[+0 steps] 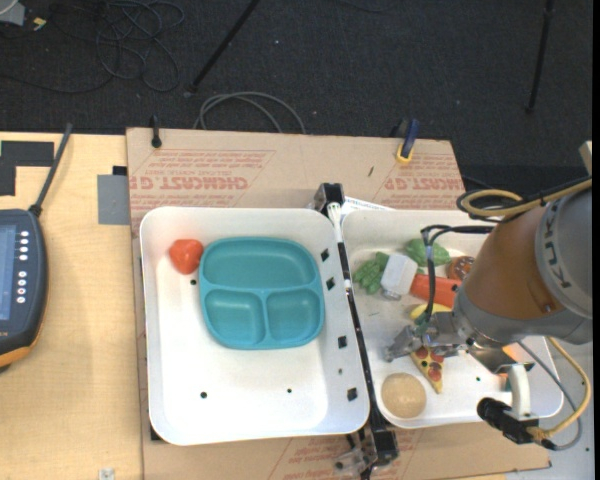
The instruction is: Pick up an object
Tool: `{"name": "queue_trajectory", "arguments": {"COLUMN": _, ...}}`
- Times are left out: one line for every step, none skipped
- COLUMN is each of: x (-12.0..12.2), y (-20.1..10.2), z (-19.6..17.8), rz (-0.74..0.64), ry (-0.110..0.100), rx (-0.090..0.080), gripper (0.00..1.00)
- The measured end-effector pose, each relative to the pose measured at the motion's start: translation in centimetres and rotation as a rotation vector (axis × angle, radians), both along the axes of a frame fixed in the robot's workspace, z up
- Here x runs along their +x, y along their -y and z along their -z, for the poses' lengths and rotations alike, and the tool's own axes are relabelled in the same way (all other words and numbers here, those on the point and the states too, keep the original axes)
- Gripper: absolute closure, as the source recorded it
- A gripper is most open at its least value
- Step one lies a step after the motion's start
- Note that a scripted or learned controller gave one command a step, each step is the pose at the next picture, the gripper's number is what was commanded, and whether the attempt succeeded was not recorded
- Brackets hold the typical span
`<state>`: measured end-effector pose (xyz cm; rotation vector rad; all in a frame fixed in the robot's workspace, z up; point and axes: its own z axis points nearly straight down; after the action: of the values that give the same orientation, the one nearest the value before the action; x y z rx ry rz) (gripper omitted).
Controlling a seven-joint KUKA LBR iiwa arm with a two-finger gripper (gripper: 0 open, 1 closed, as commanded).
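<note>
My gripper point(425, 346) hangs low in the right bin point(467, 409), just above a yellow and red pizza-slice toy point(435, 371). A round tan cookie-like piece point(403, 395) lies at the bin's front, left of the slice. Behind the gripper are a green leafy toy point(370, 270), a white block point(398, 275), an orange carrot-like piece point(432, 288) and another green toy point(419, 250). The brown and grey arm point(525, 273) covers the bin's right part. Nothing can be seen held.
The left bin point(240, 398) holds a teal divided plate point(260, 293) and a red-orange ball point(186, 255) at its back left. A black rail point(344, 308) divides the bins. A control tablet point(5, 288) lies on the bench at far left. Cables trail by the arm's base point(520, 423).
</note>
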<state>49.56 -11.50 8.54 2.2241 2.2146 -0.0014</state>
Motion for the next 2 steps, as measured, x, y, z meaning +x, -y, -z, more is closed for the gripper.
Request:
{"name": "queue_trajectory", "arguments": {"x": -1.8, "y": 2.2, "z": -21.6, "rz": -0.004, "ry": 0.014, "rx": -0.001, "gripper": 0.00}}
{"name": "queue_trajectory", "arguments": {"x": -2.1, "y": 9.5, "z": -16.6, "rz": 0.001, "ry": -0.007, "rx": 0.002, "gripper": 0.00}}
